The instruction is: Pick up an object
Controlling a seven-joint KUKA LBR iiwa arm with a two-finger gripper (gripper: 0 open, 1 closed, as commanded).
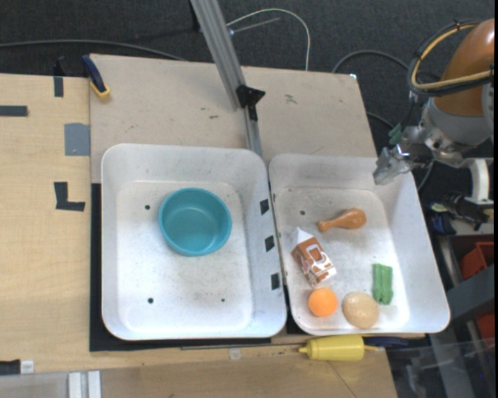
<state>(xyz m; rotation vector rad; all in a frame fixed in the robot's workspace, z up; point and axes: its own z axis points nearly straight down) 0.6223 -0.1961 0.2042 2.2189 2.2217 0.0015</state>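
The right bin (415,222) holds a brown drumstick-shaped piece (344,220), an orange-and-white carton (313,259), an orange ball (322,303), a beige rounded piece (360,309) and a green block (383,283). A teal bowl (195,220) sits in the left bin (120,181). My gripper (386,169) hangs over the right bin's far right corner, apart from every object, with nothing seen between its fingers.
A yellow bottle (336,348) lies on the bench just in front of the right bin. A grey metal post (224,44) slants up from between the bins at the back. Cables run across the dark floor behind.
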